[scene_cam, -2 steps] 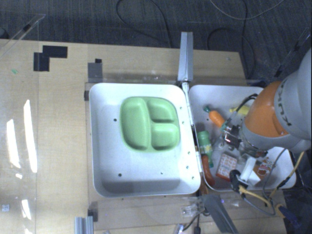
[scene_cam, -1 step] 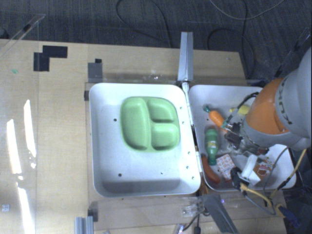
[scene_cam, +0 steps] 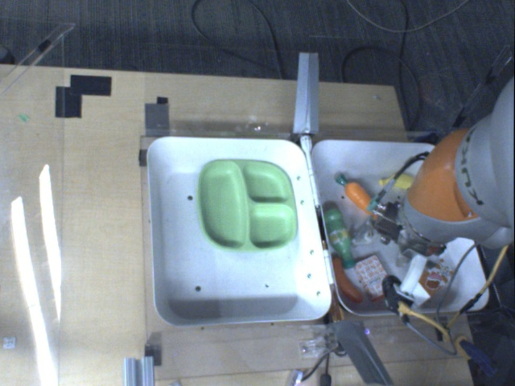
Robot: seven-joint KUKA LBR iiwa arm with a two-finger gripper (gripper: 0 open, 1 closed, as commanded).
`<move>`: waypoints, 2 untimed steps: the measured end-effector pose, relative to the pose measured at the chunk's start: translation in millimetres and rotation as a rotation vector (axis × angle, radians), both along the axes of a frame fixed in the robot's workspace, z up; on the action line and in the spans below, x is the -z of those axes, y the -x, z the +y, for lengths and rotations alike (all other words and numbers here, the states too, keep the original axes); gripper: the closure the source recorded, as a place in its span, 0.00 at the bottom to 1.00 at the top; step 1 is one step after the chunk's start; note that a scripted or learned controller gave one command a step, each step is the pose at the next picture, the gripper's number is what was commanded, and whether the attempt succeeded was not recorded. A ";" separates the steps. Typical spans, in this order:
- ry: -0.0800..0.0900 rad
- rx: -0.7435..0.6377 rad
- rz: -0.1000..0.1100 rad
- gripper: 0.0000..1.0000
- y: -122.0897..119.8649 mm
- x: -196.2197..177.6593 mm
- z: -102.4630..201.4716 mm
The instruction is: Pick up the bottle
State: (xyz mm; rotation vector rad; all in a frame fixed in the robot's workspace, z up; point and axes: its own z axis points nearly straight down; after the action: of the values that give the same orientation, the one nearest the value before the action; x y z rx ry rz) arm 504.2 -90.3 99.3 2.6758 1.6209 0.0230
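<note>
Bottle [scene_cam: 337, 236] lying in right bin [scene_cam: 354, 153], close against its left wall, long axis running roughly along that wall (green, clear cap end toward the far side). Pincer [scene_cam: 385, 215] just to the right of it, above the clutter, near a carrot [scene_cam: 357, 194]. Impossible to tell its state. Next move judged: short shift left, then down.

You are looking at a robotics lab: a plywood surface [scene_cam: 88, 240] carries two white bins [scene_cam: 169, 248] held by metal brackets [scene_cam: 306, 95], and beyond the bins black cables [scene_cam: 241, 14] loop over dark carpet [scene_cam: 145, 22].
</note>
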 end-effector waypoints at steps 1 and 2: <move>-0.008 0.487 0.019 0.00 -38.2 -83.7 71.5; -0.007 0.347 0.020 0.00 16.5 -83.3 22.1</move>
State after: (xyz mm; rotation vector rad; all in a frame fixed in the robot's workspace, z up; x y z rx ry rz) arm 487.7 -68.2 182.6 2.9287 1.1392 -0.0015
